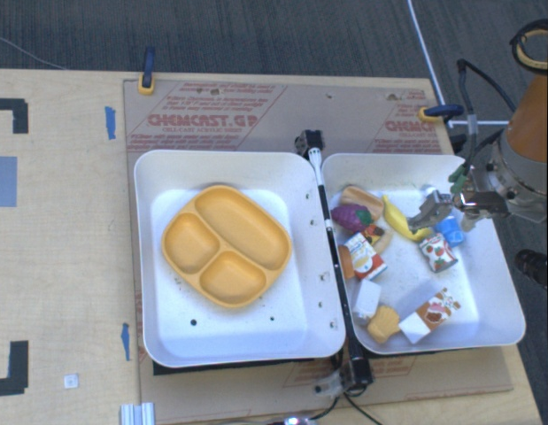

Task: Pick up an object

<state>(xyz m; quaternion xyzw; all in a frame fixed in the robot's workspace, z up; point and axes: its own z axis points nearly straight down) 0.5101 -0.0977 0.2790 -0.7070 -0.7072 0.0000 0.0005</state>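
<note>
The right bin point(495, 312) holds several toy foods. A yellow banana point(395, 218) lies near its middle, with a purple fruit point(348, 216) and a bun point(363, 198) to its left. My gripper point(426, 212) hangs low over the bin, just at the banana's right end and left of a blue block point(451, 233). A red-and-white carton point(437, 252) sits right below it. I see nothing held by the gripper. The arm's wrist point(499, 184) reaches in from the right over the bin's far right corner.
The left bin point(158, 326) holds a yellow divided plate point(226, 244). Toward the right bin's front lie another carton point(359, 257), a white block point(366, 297), a tan piece point(383, 323) and a printed box point(437, 310). A black divider point(327, 228) separates the bins.
</note>
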